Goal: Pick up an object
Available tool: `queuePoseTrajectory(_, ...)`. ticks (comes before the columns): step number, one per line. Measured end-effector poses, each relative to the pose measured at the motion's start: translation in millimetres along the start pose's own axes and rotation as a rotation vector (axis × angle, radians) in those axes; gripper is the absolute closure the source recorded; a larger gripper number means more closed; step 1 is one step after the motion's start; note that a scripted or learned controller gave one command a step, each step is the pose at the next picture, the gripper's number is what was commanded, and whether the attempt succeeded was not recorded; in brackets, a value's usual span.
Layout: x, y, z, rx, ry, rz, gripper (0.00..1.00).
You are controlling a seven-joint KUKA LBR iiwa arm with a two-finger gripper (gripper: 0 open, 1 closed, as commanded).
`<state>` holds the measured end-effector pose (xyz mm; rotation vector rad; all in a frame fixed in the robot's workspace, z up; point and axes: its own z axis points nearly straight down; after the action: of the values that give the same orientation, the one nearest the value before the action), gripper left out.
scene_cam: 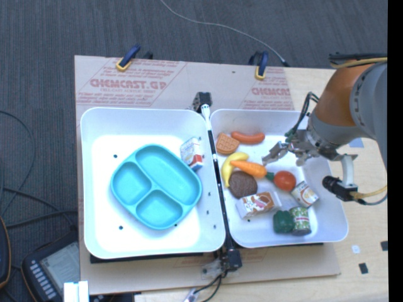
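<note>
My gripper (286, 155) hovers over the middle of the right bin (337, 228), open, with nothing between its fingers. Just below it lies a red tomato (284, 180), and to its left an orange carrot (252, 168) resting on a yellow banana (228, 167). Around them are a sausage (247, 136), a round waffle cookie (227, 144), a brown patty (242, 184), a snack packet (258, 202), a small can (305, 194), a green pepper (283, 222) and a green can (301, 220).
The left bin (94, 128) holds a blue divided plate (156, 185) and a small milk carton (192, 153) near its right wall. A ridge with a black clamp (203, 99) separates the bins. The arm's orange band (337, 96) rises at the right.
</note>
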<state>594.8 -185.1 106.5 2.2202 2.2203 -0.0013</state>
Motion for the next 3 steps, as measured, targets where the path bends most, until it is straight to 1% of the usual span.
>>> queuePoseTrajectory(1, 52, -39, 18, -0.007, -0.002, 0.001, 0.0)
queuePoseTrajectory(2, 52, -38, 7, -0.01, -0.002, 0.001, 1.0)
queuePoseTrajectory(3, 52, -39, 8, -0.009, -0.002, 0.001, 0.0)
